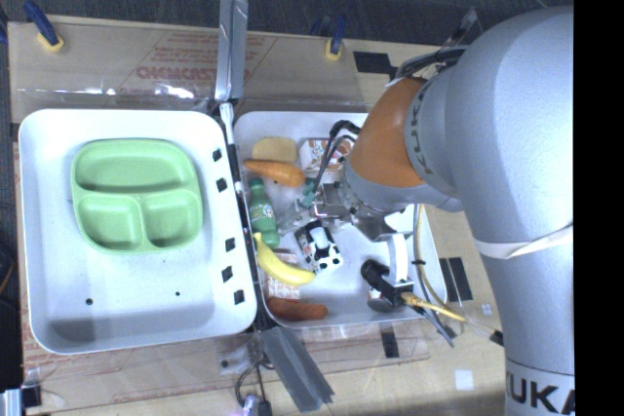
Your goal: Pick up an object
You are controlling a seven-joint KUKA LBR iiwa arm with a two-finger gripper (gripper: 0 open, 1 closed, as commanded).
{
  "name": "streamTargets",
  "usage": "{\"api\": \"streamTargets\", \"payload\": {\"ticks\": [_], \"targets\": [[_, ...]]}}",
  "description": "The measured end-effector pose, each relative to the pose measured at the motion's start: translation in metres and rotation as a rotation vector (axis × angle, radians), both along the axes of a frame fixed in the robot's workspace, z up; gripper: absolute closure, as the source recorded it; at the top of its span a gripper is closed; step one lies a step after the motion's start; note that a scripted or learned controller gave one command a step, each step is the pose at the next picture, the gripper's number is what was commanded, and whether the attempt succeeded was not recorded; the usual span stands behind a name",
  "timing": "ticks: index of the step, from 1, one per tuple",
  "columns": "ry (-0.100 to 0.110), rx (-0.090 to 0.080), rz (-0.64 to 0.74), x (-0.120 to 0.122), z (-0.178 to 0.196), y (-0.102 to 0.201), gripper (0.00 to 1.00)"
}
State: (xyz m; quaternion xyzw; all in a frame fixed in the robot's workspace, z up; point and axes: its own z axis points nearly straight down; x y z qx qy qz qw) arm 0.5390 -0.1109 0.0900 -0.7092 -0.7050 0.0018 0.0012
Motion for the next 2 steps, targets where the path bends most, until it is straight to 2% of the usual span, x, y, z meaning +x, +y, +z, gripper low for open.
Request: {"api": "streamTargets", "payload": {"ticks": [1,2], "targets": [[0.003,0.001,0.004,0.0,0.008,0.0,1.0],[0.0,-0.001,-0.349,0.071,0.137,0.047,1.0]]}}
